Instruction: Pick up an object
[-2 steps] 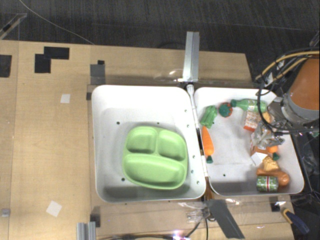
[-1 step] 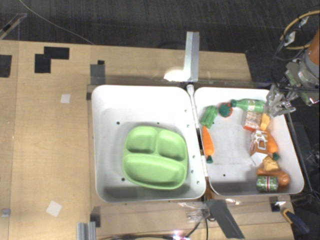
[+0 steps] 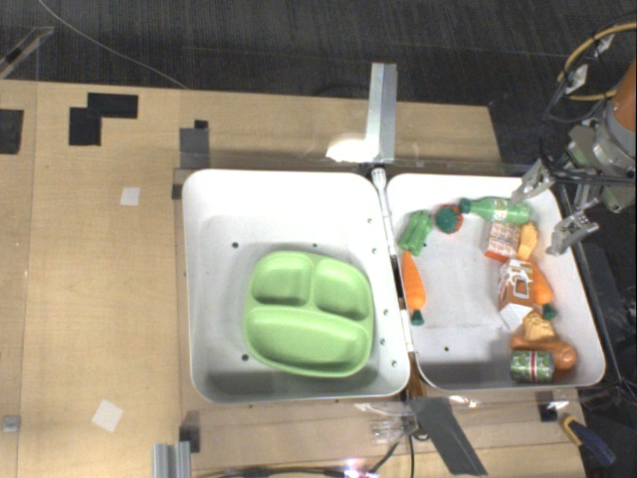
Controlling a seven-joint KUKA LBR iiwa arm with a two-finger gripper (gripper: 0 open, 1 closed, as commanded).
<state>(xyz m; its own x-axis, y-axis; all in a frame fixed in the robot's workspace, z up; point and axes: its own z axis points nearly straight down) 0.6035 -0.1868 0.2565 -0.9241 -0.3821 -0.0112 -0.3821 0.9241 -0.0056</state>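
Take the divider (image 3: 383,229) between the two bins as your landmark. To its right, in the right bin (image 3: 597,339), you have a scatter of toy food: a carrot (image 3: 413,285) lying just beside the divider, a green pepper (image 3: 415,231) above it, a green bottle (image 3: 494,209) lying on its side further right along the bin's far wall, with a small round dark green and red piece (image 3: 449,219) between pepper and bottle. Further right again, a red-and-white packet (image 3: 503,238), a yellow piece (image 3: 528,240) touching it, a brown-and-white packet (image 3: 516,287) below, an orange piece (image 3: 540,289) at its side, and near the bin's lower right corner a brown lump (image 3: 538,327), an orange piece (image 3: 564,356) and a green-and-red can (image 3: 531,366) bunched together. The jaws (image 3: 555,205) hang over the far right corner of that bin, fingers apart, one by the bottle's cap end and the other out by the right rim, with nothing between them. To the left of the divider, the left bin (image 3: 214,227) holds a green three-part plate (image 3: 309,312). Both bins sit on the counter (image 3: 90,297).
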